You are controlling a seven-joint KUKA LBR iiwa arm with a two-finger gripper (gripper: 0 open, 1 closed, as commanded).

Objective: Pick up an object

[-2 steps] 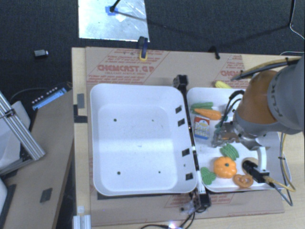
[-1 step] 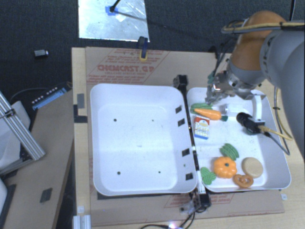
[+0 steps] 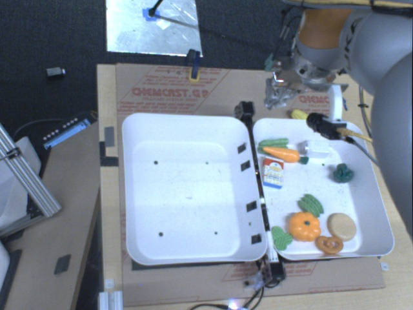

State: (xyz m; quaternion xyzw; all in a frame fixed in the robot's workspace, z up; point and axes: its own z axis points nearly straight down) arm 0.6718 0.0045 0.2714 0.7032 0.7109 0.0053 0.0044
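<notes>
Arm (image 3: 377,50) comes in from the top right, big grey link filling that corner, orange band just above the wrist. Wrist points pretty much straight down, with cables looping around the orange part. The gripper (image 3: 279,97) hangs right below the wrist, small and metallic. Honestly too small and blurry to make out more than that.

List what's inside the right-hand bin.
In the right bin: carrot against a green pod, small carton, dark green piece, leafy green, pumpkin, beige round, pretzel. The arm covers its far corner.
</notes>
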